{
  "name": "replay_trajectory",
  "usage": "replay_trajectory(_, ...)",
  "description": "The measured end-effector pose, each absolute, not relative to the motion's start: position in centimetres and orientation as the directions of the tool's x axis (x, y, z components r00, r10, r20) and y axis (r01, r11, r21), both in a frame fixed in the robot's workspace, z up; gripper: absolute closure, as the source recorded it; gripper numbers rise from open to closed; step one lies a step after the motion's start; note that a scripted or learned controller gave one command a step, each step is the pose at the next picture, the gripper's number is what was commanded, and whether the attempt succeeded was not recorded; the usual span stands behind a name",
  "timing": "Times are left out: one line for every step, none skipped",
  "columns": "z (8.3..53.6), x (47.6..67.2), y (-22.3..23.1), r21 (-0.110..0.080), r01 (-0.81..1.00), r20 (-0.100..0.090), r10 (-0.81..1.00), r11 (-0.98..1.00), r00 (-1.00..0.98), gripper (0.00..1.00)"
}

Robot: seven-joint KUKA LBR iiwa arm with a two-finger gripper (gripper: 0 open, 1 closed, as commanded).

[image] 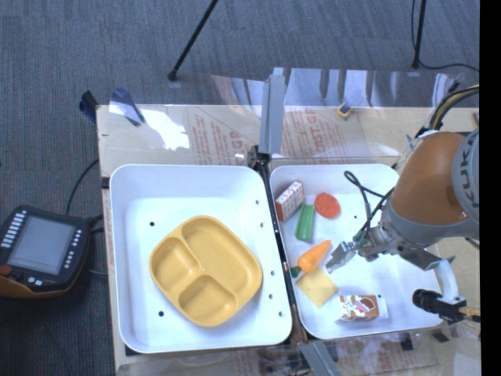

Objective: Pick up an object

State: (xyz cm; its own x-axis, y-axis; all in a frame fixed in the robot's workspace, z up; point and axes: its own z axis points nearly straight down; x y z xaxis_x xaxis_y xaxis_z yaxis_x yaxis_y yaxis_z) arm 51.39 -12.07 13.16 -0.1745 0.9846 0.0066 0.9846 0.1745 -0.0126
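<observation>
Gripper (pixel 338 258) hovers just beside the carrot (pixel 315 255) — right bin (pixel 407 313).

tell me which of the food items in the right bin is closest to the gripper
The orange carrot. It lies just left of the gripper, while the yellow cheese wedge, green item and red tomato sit farther off.

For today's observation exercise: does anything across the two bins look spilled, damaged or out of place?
Nothing stands out. The yellow tray lies flat in the left bin; the toy foods lie loose in the right bin.
</observation>
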Motion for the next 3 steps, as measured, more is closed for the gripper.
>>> replay_trajectory(8.6,55.3,-10.1,-0.004,0.973,0.001,0.973,0.229,-0.229,0.00)
replay_trajectory(11.7,62.6,-13.4,0.002,0.975,-0.001,0.975,0.224,-0.224,0.00)
replay_trajectory(21.8,63.1,-12.1,0.008,0.904,-0.005,0.904,0.427,-0.427,0.00)
